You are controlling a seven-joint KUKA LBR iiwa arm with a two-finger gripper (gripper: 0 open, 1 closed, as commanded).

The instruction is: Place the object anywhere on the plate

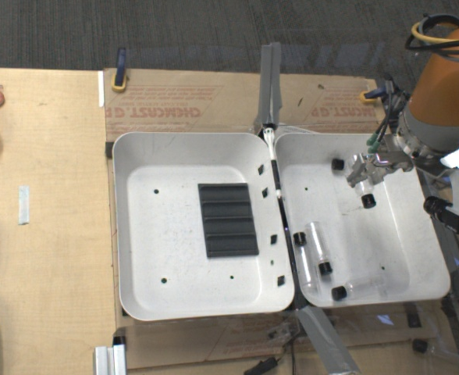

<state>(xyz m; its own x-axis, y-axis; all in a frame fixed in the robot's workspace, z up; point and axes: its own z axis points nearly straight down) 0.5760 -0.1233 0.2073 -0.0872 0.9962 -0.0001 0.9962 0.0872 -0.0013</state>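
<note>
Left shallow white bin (pixel 136 209) contains a black ribbed rectangular plate (pixel 228 219), lying flat near its centre. Right shallow white bin (pixel 417 272) contains a clear plastic tube with black end caps (pixel 317 248), lying near the bin's left wall, well apart from the plate. The gripper (pixel 368 187) sits over the upper part of the right bin, on the grey arm with orange band (pixel 440 92). Gripper opening: cannot tell; nothing is seen between its tips.

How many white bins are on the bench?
2. The left bin holds a black ridged plate. The right bin, touching it along the middle, holds clear tubes, with the gripper above its upper part.
</note>
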